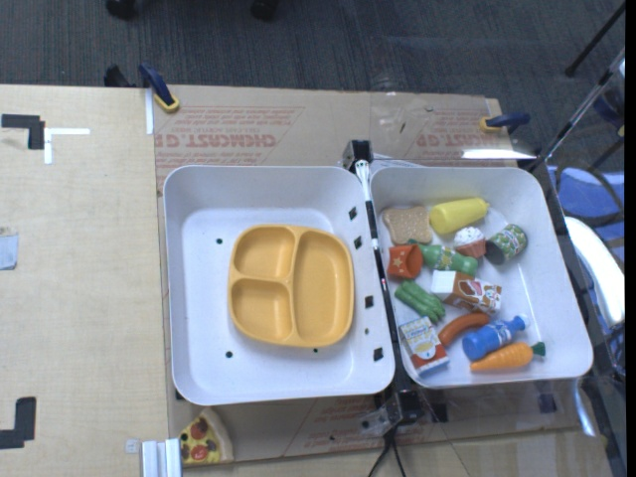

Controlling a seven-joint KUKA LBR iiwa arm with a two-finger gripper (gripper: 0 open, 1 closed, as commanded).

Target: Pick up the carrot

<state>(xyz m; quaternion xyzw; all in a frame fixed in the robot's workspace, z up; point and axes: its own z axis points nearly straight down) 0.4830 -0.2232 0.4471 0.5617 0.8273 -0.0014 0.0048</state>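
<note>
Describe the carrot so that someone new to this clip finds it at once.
Look in the right bin, the one crowded with toy food, and go to its near right corner. The carrot lies there on its side, just below the blue bottle. It is the orange tapered piece with a green tip, paler than the sausage to its left.

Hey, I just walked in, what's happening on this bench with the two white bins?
Nothing is being handled at this moment. The right white bin holds a jumble of toy food, and the orange toy carrot with a green top lies untouched near its front right corner, beside a blue toy bottle. The left white bin carries a yellow three-compartment plate. The carrot has not yet been picked up.
</note>
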